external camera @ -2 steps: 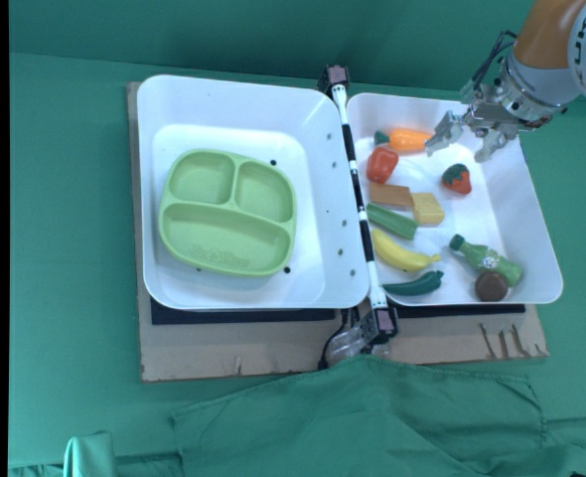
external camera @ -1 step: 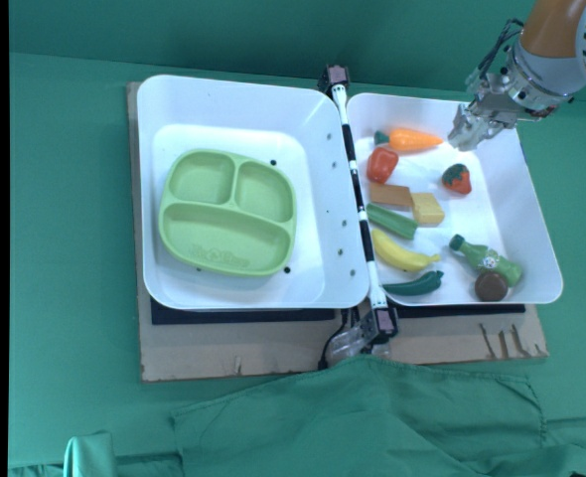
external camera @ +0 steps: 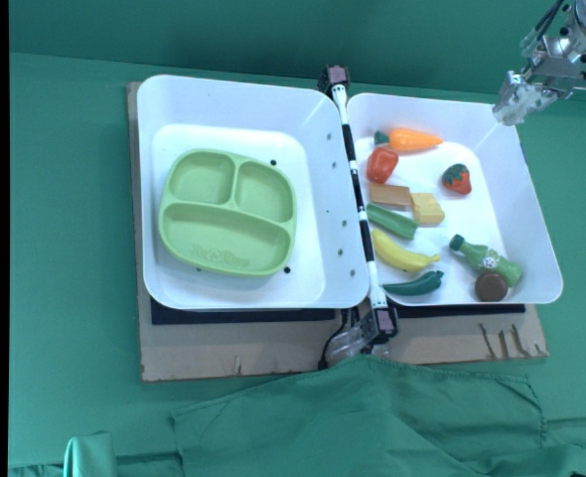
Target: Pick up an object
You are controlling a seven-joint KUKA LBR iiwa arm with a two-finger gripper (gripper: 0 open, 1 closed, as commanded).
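Looking over the right shallow white plastic bin, I count my candidates: an orange plastic toy carrot with a green top at the far side, a glossy red toy pepper just beside it, a small red toy strawberry standing apart toward the right, two tan blocks that look like toy bread or cheese touching each other, a dark green toy cucumber, a curved yellow toy banana, a slim dark green toy chilli at the near wall, and a green toy bottle lying next to a round brown disc. Nothing is picked yet; I judge this to be the approach step. My claw hangs over the far right corner of that bin, above its rim and well apart from every toy, and it carries nothing; whether it is parted or closed I cannot tell from this angle. The next move, as I read it, calls for travelling inward and down onto one piece; the strawberry is nearest and stands alone, though its rounded smooth shell may slip, while the blocks offer flat faces. The left white bin holds a pale green three-compartment plastic tray, matte and rounded at the corners. Both bins sit on a brown cardboard sheet over the green cloth-covered bench.
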